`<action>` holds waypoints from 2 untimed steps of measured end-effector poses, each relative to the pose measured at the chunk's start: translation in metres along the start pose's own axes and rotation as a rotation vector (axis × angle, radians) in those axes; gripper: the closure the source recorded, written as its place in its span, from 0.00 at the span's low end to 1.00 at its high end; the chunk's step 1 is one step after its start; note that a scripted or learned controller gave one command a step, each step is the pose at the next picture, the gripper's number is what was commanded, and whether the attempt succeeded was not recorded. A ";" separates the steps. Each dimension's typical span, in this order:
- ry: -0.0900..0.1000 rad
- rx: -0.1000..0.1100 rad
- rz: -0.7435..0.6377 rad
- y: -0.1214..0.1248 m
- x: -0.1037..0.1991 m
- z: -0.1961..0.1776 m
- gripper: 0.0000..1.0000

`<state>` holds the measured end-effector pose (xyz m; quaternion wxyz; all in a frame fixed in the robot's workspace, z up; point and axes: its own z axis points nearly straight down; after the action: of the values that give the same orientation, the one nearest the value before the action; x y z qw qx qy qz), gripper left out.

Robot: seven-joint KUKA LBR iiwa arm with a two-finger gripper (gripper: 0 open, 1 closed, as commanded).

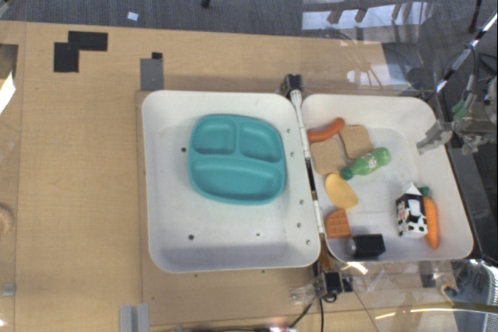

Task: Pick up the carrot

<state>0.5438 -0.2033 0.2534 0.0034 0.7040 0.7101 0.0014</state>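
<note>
Left bin [167, 245]: one teal divided plate [236, 158], nothing on it. Right bin [459, 241]: sausage [325, 130], bread [340, 149], green bottle [366, 162], waffle [337, 222], cow-print carton [411, 214] — and the carrot [430, 221], touching that carton's right side. I judge it light, rigid, smooth; I would grip mid-length. My jaws' state: cannot tell.
</note>
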 end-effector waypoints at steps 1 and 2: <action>0.001 0.002 -0.307 -0.036 -0.002 0.048 0.00; 0.003 0.001 -0.653 -0.025 -0.001 0.111 0.00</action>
<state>0.5196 -0.2049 0.1425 0.0020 0.4391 0.8984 0.0009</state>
